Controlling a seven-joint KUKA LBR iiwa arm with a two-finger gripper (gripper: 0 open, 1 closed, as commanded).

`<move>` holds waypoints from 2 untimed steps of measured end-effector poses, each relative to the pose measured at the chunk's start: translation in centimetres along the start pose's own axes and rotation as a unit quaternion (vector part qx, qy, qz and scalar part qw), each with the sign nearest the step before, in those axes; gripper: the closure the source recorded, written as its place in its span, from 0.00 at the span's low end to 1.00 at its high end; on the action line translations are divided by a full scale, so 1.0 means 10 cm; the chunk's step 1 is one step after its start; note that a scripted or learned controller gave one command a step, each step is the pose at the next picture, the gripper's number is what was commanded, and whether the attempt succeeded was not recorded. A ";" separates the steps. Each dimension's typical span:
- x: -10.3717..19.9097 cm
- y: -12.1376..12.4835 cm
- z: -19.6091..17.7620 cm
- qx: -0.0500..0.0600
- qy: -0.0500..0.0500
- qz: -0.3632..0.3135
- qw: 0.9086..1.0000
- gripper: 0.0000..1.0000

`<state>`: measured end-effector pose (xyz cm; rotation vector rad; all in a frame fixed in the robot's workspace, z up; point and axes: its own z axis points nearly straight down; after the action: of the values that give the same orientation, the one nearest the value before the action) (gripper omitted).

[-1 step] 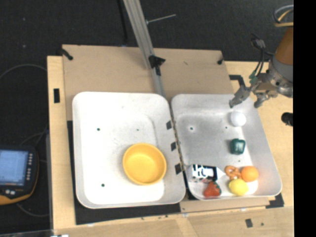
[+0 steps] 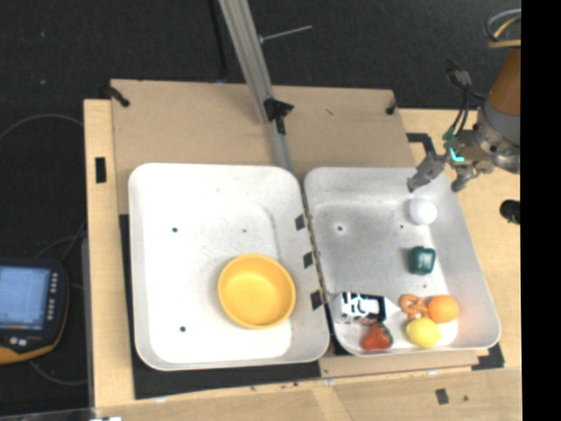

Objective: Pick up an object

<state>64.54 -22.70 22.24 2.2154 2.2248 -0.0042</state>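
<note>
The gripper (image 2: 443, 175) hangs over the far right corner of the right bin (image 2: 351, 202), its two fingers spread apart with nothing between them. The nearest thing to take is the white ball (image 2: 422, 210), which lies just beside and below the fingertips on the bin floor, with clear floor around it. To do this step well, I judge the arm should centre the open fingers over the ball, come straight down until the tips straddle its widest part, and close gently, since a round ball is likely to roll or squirt out if caught off centre or pushed against the bin wall. The right bin also holds a green pepper (image 2: 422, 260) a little nearer the camera, and along its near edge a cluster: a black-and-white box (image 2: 362, 306), a strawberry (image 2: 377, 338), a lemon (image 2: 423, 331), an orange (image 2: 443, 309) and a small orange ring (image 2: 411, 303), packed close together and so harder to grasp cleanly. The left bin (image 2: 184, 209) holds one yellow bowl (image 2: 256, 290), upright, near its front.
</note>
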 end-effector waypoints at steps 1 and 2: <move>0.05 0.05 0.47 0.001 0.001 0.000 1.000 0.00; 0.05 0.09 0.84 -0.008 -0.002 -0.001 1.000 0.00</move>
<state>65.41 -22.23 13.85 2.2027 2.2168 0.0079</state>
